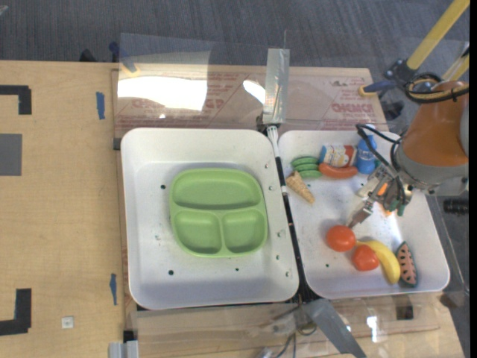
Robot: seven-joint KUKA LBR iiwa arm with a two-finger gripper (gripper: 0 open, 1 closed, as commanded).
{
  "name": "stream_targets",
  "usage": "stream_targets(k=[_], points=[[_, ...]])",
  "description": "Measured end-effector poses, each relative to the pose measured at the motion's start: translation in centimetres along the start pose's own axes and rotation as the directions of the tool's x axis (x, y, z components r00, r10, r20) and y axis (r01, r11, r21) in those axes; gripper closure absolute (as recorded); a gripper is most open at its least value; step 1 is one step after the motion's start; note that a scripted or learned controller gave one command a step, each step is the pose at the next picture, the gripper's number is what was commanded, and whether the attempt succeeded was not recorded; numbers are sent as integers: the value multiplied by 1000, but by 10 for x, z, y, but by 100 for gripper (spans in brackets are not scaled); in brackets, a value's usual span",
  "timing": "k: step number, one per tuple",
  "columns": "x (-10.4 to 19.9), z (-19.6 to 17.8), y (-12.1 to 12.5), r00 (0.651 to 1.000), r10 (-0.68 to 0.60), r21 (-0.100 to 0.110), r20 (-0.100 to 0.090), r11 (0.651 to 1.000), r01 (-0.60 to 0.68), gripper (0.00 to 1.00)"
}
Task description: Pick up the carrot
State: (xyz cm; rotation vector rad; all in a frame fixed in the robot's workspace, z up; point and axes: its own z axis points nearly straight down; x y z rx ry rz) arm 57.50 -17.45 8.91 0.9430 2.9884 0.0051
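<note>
While the gripper hangs, grip state unclear, the carrot lies up-right, under the wrist.

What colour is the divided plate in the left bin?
Light green, clear in the camera view: divided plate.

Right bin crowded (2 tomatoes, banana); centre bare.

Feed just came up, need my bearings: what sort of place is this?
Likely a robot lab pick-and-place bench: two white bins on plywood, toy food such as a banana, and a clear plastic screen behind.
</note>
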Motion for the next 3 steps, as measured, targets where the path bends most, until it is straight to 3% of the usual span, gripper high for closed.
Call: stream_targets(k=[1,2,3], points=[[-3,-14,2,1000,-2,-3,11,1000,2,100],[78,-87,43,996,87,0,-2,996,-87,100],[-15,-164,36,966,260,2,3,966,-260,100]])
